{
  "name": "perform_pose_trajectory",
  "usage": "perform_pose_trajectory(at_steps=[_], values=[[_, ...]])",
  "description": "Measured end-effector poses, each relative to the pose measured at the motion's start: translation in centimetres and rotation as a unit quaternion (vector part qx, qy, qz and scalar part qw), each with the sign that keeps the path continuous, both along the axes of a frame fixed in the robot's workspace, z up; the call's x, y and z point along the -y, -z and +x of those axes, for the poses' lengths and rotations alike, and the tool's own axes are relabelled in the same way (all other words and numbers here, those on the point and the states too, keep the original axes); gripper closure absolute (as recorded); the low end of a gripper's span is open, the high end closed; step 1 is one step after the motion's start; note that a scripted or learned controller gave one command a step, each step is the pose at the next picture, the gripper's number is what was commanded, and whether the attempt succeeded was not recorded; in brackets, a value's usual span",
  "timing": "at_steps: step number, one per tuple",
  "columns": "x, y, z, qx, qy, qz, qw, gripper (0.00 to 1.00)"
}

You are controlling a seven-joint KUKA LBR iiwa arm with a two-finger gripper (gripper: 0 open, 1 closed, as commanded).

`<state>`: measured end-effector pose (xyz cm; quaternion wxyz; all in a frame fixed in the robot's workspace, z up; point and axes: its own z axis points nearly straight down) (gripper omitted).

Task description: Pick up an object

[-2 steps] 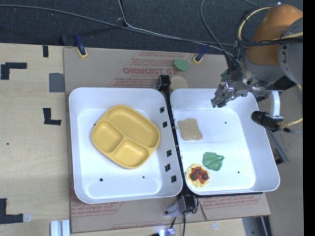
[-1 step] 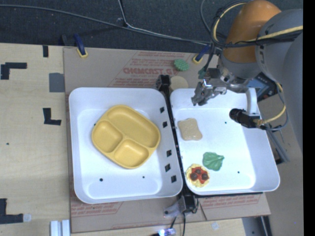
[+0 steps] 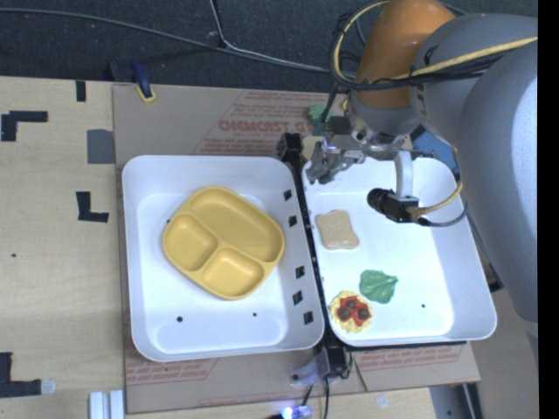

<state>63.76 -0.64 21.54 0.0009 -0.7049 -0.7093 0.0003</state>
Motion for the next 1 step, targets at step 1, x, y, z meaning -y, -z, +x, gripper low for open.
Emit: perform_pose_trajectory(at_steps=[1], values=[[-4.57,0.15,0.94,0.000,0.000,0.0001,1.0000,1.00]])
